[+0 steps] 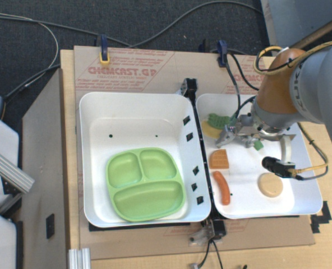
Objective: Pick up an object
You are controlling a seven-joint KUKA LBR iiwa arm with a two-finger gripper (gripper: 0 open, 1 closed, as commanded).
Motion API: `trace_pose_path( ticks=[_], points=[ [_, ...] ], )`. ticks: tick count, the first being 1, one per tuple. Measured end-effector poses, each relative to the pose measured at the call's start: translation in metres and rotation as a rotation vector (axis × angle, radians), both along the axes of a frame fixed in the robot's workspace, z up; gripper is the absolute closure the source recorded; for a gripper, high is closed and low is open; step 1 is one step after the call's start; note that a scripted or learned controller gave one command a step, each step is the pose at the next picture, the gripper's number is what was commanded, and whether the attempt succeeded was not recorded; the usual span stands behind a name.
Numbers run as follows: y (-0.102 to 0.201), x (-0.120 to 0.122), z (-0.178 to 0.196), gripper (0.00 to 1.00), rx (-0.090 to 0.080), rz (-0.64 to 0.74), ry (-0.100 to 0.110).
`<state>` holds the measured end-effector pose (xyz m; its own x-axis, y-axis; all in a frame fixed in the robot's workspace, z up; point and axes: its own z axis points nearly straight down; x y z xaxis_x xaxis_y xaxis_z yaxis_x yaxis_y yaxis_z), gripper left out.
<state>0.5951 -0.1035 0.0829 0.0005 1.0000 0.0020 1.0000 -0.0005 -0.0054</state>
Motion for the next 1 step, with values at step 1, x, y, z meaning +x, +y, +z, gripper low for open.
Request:
trace_pose_path(
  ticks=[1],
  points=[
    [0.0004, 0.0015, 0.0140, 1.00, 0.000, 0.000, -0.005]
  ],
)
